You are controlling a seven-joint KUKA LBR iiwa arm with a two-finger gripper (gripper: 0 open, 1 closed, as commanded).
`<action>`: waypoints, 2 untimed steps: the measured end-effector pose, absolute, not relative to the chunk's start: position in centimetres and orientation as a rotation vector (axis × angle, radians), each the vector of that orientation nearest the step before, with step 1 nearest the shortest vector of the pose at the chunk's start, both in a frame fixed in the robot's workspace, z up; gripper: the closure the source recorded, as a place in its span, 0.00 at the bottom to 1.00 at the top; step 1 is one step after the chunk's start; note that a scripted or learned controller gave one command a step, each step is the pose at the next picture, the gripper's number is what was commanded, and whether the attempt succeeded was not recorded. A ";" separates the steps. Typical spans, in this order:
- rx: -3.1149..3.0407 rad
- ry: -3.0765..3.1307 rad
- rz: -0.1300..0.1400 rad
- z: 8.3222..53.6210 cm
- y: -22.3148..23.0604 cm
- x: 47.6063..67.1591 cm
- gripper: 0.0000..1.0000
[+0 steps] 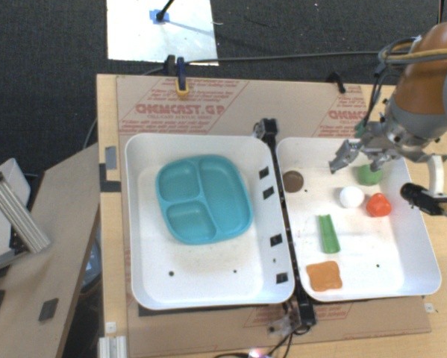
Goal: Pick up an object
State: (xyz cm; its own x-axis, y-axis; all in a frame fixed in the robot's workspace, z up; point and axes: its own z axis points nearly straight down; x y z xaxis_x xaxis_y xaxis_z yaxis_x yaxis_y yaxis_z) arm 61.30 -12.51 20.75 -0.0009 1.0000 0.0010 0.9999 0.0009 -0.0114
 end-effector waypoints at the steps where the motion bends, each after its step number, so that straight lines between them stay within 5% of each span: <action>1: -2.219 -2.226 -0.001 21.6 -12.5 61.5 0.00; 2: -2.220 -2.222 0.001 15.5 -13.0 61.4 0.00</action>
